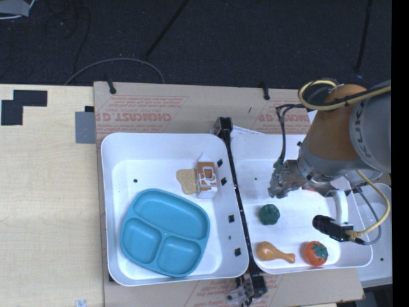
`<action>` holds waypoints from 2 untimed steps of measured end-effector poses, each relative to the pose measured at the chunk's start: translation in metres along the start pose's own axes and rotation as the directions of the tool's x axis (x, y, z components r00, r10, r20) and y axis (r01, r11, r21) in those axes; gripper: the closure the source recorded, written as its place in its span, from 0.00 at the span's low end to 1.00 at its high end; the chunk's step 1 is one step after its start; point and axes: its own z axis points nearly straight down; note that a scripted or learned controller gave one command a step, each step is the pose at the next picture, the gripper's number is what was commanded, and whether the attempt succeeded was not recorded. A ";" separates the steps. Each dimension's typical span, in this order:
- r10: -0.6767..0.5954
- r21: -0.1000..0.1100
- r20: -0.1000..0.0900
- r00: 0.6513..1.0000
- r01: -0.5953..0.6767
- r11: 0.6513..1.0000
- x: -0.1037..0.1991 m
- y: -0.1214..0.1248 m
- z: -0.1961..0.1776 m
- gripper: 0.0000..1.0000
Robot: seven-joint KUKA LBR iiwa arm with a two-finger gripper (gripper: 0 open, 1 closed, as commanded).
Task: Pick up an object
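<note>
The green ball (269, 213) lies in the right bin (295, 230), near its left wall, just beside the gripper (279, 187), toward the front edge. Whether the gripper is open or closed, I cannot tell.

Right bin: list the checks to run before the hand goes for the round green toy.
1. The round green toy lies free on the floor of the right bin: ok.
2. Neighbours are clear: the drumstick toy and the red toy fruit lie nearer the front wall and do not touch it: ok.
3. It is clear of the bin walls: ok.
4. The hand is centred over it: not ok; the hand is farther back in the bin.
5. Height of the hand above the floor: cannot tell.
</note>
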 end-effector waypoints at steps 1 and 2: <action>-0.002 -0.003 0.001 1.000 0.002 1.000 -0.008 0.006 -0.047 1.00; 0.001 -0.001 0.000 1.000 -0.001 1.000 -0.018 0.003 -0.094 1.00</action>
